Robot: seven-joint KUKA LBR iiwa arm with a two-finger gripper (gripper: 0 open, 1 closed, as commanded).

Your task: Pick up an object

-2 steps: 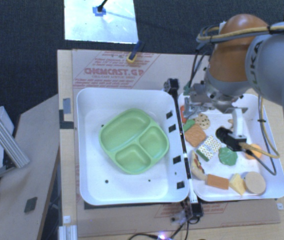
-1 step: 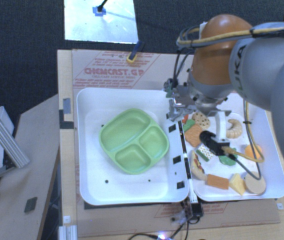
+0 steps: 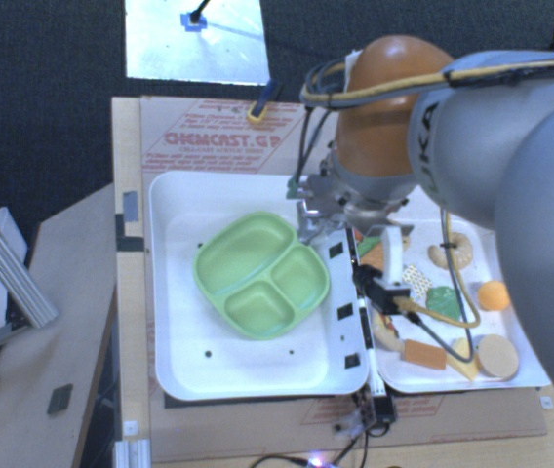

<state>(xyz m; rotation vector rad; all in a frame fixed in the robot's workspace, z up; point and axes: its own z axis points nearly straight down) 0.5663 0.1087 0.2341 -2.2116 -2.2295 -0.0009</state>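
Note:
A light green three-compartment plate (image 3: 260, 274) lies in the left bin (image 3: 189, 359), towards its right side. The right bin (image 3: 453, 383) holds several toy foods: a pretzel (image 3: 451, 253), an orange ball (image 3: 493, 295), a green piece (image 3: 443, 302), a tan round cookie (image 3: 497, 355), an orange block (image 3: 423, 354) and a yellow wedge (image 3: 464, 351). My gripper (image 3: 355, 227) hangs low over the divider between the bins, just right of the plate's rim. The orange wrist band and grey arm hide the upper part of the right bin.
A cardboard sheet (image 3: 218, 136) lies behind the bins, and a shiny metal plate (image 3: 194, 27) sits further back. An aluminium frame (image 3: 4, 261) slants at the left. Cables (image 3: 457, 291) trail from the wrist across the right bin.

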